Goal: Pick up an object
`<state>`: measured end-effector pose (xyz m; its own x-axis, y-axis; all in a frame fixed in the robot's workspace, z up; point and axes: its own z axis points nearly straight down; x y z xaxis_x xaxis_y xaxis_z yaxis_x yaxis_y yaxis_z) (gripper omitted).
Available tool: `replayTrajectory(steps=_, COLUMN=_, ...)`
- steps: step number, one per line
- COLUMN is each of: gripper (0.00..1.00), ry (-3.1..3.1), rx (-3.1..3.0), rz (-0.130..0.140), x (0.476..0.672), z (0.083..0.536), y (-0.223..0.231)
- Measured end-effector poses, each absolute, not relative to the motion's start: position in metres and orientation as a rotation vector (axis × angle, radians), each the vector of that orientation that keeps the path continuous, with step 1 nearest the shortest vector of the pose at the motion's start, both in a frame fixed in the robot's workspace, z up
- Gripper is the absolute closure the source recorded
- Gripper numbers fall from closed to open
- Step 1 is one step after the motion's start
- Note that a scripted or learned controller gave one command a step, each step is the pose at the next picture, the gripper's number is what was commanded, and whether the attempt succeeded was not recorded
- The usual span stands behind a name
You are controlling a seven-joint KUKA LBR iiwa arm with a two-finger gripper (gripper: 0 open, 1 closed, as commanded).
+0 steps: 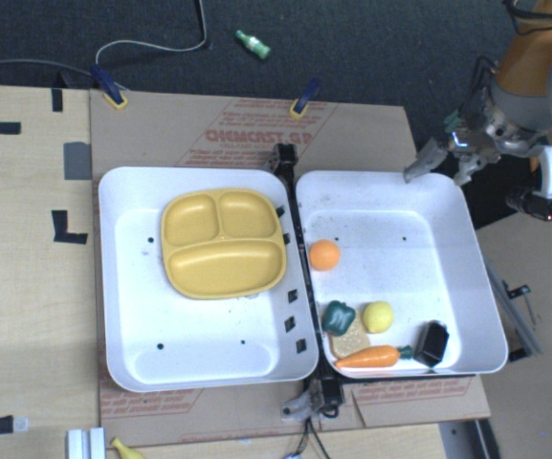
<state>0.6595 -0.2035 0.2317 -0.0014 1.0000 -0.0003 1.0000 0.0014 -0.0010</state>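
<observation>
The right bin [448, 220] holds an orange ball [324, 255] near its left wall. Clustered at its front are a yellow lemon [378, 316], a teal pepper [338, 317], a carrot [366, 357] lying over a tan slice [353, 338], and a black block [431, 343]. My gripper [443, 167] hovers over the bin's back right corner, far from all of them. Its fingers stand open, with nothing between them.
A yellow divided plate [225, 241] lies in the left bin [127, 285]. Both bins rest on cardboard [247, 132]. A small green object [253, 44] and a cable [151, 41] lie on the dark floor beyond the bench.
</observation>
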Motion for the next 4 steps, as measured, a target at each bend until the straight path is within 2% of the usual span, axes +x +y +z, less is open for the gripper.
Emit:
replayTrajectory(steps=1, gripper=0.00, ry=-2.221, rx=-2.218, rz=0.003, x=0.645, z=0.135, y=-0.171)
replayTrajectory(steps=2, gripper=0.00, ry=-2.221, rx=-2.218, rz=0.003, x=0.589, z=0.121, y=-0.128)
replayTrajectory(steps=3, gripper=0.00, ry=-2.224, rx=-2.218, rz=-0.001, x=0.610, z=0.185, y=-0.062)
replayTrajectory(steps=4, gripper=0.00, ry=-2.218, rx=-2.220, rz=0.004, x=0.483, z=0.149, y=-0.097)
